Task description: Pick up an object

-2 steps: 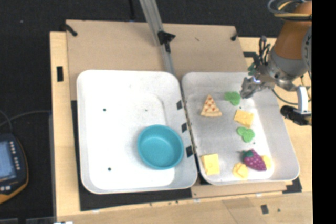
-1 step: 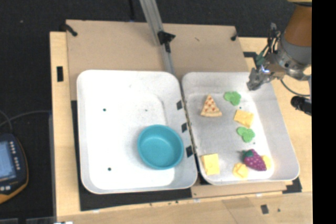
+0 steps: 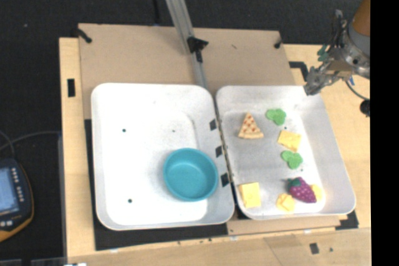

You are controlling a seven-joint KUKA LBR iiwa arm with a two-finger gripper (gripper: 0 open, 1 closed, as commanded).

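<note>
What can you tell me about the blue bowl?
The blue bowl is round, teal-blue and looks like smooth plastic. It sits upright with its open mouth up, and nothing can be seen inside it. It rests on the floor of the left white bin, in the near right part, close to the wall shared with the other bin. Nothing else touches it, and the gripper is far off, over the other bin's far right corner.

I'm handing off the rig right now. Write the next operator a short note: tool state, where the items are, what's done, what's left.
Tool: over the right bin's upper right corner, nothing visibly held.
Right bin: pizza slice, two green pieces, yellow blocks, purple grapes.
Left bin: blue bowl.
Done: no pick yet.
Left: descend on one item, grasp, lift.
</note>
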